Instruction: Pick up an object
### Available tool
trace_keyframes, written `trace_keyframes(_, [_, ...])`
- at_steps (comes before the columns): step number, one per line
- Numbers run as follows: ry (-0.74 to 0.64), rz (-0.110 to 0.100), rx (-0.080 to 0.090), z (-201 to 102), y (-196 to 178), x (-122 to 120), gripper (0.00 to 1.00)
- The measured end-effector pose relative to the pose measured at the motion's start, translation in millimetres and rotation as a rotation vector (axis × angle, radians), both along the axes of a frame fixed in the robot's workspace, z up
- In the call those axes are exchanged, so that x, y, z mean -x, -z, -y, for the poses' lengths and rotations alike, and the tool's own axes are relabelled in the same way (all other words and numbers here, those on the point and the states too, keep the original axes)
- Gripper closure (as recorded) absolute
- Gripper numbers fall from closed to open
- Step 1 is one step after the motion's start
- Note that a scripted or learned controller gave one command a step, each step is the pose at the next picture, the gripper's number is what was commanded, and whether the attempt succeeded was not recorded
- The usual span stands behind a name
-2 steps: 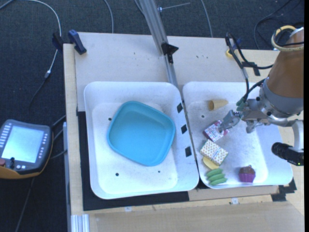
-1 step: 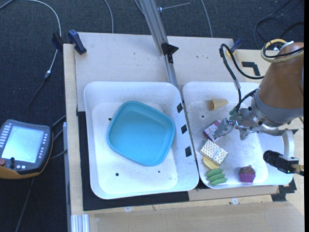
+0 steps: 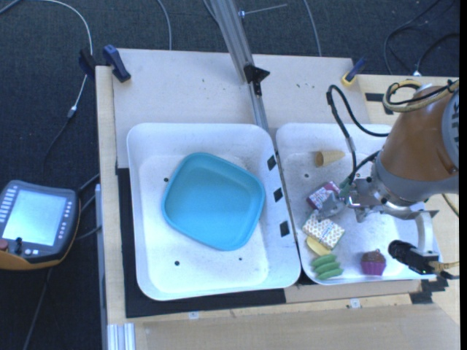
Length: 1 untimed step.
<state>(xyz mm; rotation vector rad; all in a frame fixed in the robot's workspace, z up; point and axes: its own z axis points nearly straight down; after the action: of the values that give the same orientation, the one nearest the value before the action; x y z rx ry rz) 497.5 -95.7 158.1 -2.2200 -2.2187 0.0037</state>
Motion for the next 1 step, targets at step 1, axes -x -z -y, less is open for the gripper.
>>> trace_keyframes(1, [-0.001, 0.005, 0.000, -0.3, -12.5, -1.3, 1.00])
